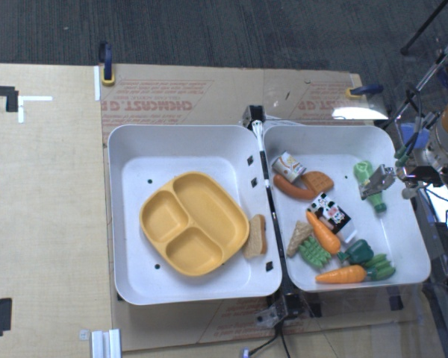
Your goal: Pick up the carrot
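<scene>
Reaching in over the right bin's (403, 222) far right edge, the claw (388, 181) hangs, grip state unclear; the carrot (341, 275) lies well apart, near the front edge.

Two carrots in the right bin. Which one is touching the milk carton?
The upper carrot, lying diagonally with its top end against the milk carton. The other carrot lies along the bin's near edge.

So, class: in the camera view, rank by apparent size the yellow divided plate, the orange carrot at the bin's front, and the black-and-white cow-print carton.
1. Yellow divided plate
2. Orange carrot
3. Cow-print carton, close to the carrot.
</scene>
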`<state>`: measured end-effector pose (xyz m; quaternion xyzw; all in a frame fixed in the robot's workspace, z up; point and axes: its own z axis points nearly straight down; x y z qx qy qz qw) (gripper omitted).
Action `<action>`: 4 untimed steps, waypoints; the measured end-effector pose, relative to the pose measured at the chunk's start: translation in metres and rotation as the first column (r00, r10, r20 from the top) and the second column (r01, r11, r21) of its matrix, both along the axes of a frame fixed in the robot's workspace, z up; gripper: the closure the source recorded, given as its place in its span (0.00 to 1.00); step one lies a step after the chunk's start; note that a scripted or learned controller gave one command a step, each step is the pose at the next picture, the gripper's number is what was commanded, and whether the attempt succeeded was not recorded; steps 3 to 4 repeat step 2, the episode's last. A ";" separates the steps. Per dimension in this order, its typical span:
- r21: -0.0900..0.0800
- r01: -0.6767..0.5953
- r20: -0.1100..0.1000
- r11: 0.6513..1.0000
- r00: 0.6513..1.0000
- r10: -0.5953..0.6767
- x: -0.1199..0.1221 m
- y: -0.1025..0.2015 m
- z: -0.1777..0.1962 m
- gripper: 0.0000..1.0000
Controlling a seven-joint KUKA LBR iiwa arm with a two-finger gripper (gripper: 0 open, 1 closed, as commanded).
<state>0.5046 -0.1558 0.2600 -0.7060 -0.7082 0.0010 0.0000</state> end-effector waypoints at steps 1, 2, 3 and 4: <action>0.003 -0.045 -0.001 0.999 0.999 0.045 -0.027 0.041 -0.148 0.00; 0.002 -0.039 0.002 0.999 0.999 0.039 -0.024 0.040 -0.139 1.00; 0.002 -0.039 0.002 0.999 0.999 0.039 -0.024 0.040 -0.139 1.00; 0.002 -0.039 0.002 0.999 0.999 0.039 -0.024 0.040 -0.139 1.00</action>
